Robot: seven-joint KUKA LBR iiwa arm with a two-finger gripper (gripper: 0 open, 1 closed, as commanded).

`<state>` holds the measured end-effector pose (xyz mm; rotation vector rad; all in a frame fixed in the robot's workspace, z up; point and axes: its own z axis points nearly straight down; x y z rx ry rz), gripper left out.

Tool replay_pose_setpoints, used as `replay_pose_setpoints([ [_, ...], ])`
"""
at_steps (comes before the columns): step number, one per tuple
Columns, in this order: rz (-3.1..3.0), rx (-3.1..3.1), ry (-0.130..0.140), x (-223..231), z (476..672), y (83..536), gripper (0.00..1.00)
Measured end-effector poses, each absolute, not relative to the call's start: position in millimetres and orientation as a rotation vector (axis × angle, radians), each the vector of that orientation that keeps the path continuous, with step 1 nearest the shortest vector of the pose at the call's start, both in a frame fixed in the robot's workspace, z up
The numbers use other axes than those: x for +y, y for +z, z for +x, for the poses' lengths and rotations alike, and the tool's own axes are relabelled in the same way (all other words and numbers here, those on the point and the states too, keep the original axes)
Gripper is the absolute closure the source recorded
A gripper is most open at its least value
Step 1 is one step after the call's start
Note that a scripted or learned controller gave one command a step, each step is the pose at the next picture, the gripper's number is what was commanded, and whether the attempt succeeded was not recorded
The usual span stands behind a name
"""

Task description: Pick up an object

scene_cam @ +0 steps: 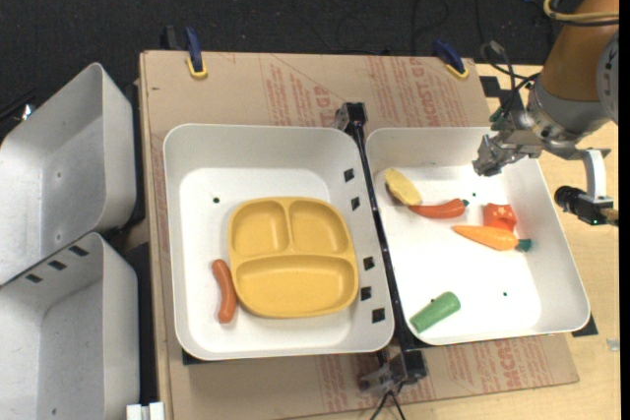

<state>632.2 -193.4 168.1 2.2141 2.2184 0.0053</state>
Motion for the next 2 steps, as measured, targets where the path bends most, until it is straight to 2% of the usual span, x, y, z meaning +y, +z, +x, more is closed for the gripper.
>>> replay_pose_setpoints([
  [1, 2.212, 2.218, 0.007, -197.2, 637.4, 232.2, 1.00],
  [2, 2.216, 2.222, 0.002, -197.2, 638.3, 238.1, 1.00],
])
